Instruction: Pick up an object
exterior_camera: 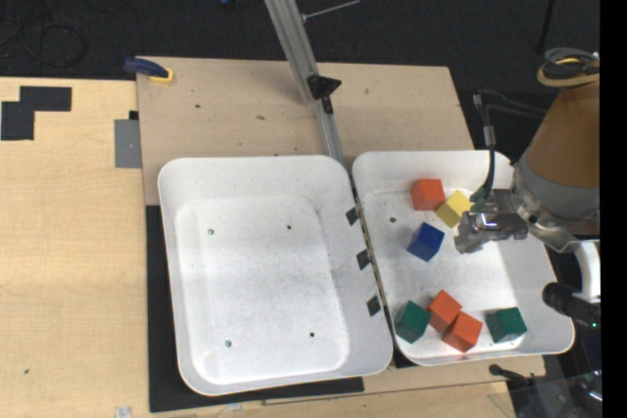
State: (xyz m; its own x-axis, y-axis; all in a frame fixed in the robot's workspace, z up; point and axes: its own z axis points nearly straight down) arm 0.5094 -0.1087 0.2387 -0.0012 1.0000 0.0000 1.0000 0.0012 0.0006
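The right bin (392,181) holds several blocks. An orange block (427,194) and a yellow block (453,209) lie near its back, with a blue block (425,242) just below them. At the front sit a green block (412,320), two orange-red blocks (444,308) (463,331) and another green block (506,324). My gripper (474,232) hangs over the bin's right half, just right of the yellow and blue blocks. I see no block between its fingers.
The left bin (186,186) lies beside the right one. An aluminium bar (289,24) slants up from the bins' back edge. The arm's orange band (573,132) stands at the right. A blue clamp (147,69) sits at the bench's far left corner.
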